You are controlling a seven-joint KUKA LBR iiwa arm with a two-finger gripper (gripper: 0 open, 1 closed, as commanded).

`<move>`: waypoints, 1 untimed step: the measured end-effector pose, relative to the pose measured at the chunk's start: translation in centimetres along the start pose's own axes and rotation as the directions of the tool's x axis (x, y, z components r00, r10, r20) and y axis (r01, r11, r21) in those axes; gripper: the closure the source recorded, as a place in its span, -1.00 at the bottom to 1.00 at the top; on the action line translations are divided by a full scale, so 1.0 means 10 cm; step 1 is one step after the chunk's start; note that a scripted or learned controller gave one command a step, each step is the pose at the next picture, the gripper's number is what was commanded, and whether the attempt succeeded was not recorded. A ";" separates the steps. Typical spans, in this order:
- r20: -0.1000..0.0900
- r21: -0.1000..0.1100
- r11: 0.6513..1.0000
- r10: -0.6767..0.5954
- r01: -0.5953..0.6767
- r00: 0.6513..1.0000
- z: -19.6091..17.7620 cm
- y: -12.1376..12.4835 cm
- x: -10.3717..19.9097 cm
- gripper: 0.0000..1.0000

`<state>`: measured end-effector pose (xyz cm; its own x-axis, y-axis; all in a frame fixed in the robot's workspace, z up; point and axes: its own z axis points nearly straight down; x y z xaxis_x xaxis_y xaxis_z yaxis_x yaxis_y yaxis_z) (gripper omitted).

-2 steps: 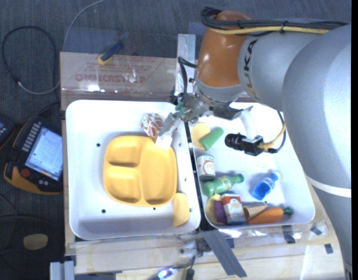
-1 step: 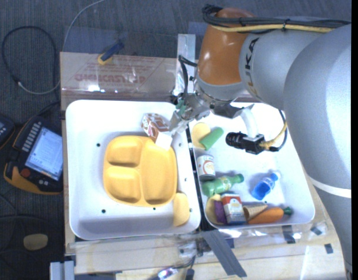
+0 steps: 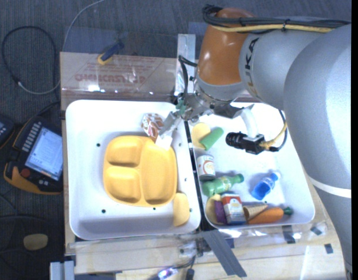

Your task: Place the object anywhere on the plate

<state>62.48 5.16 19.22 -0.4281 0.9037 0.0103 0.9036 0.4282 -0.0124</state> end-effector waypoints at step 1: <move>-0.004 0.003 1.000 0.000 0.000 1.000 -0.06 0.01 0.00 1.00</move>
<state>62.52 5.23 19.82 -0.4280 0.9036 0.0146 0.9035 0.4282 -0.0156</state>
